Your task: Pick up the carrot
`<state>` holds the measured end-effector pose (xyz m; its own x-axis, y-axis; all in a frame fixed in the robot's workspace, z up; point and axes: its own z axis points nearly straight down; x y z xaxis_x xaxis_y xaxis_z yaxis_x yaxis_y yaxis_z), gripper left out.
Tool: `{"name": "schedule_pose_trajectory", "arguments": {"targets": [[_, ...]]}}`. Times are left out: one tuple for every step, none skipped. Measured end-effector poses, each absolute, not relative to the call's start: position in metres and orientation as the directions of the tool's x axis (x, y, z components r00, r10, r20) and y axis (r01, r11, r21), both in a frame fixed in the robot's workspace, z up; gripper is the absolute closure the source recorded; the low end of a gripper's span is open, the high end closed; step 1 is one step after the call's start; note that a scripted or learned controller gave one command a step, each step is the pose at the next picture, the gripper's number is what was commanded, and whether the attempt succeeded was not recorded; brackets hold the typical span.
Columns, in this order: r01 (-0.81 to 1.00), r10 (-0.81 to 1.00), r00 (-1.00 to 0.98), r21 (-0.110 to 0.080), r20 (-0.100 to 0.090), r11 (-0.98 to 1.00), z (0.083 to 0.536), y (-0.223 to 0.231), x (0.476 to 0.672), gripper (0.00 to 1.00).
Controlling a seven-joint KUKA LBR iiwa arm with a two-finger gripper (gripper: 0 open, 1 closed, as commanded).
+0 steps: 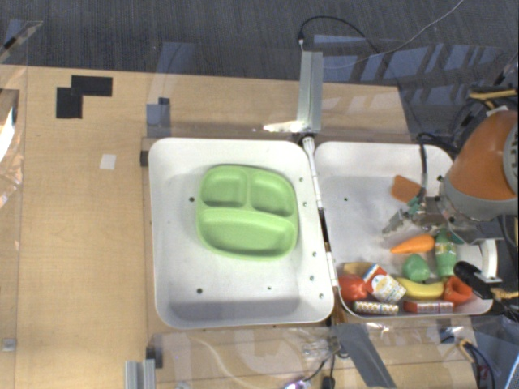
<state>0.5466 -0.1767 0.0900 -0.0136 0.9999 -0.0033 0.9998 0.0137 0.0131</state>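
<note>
My tool (pixel 403 220) hangs low in the right bin (pixel 357 177), its grey fingers spread and holding nothing. The carrot (pixel 413 244) lies just below it on the bin floor, beside a green toy vegetable (pixel 416 266) and a banana (pixel 423 288). A green divided plate (pixel 246 210) sits in the left bin (pixel 174 241).

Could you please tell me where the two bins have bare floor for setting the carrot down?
Left bin: bare floor rings the green plate, widest along its near edge. Right bin: the far-left part, beside the divider, is bare. Its near edge is crowded with toy food around the carrot, where the pincer hovers.
</note>
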Motion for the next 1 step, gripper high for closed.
{"name": "schedule_pose_trajectory", "arguments": {"targets": [[0.905,0.906,0.424,0.018,0.013,-0.424,0.0906,-0.1762,0.5043,0.00]]}}
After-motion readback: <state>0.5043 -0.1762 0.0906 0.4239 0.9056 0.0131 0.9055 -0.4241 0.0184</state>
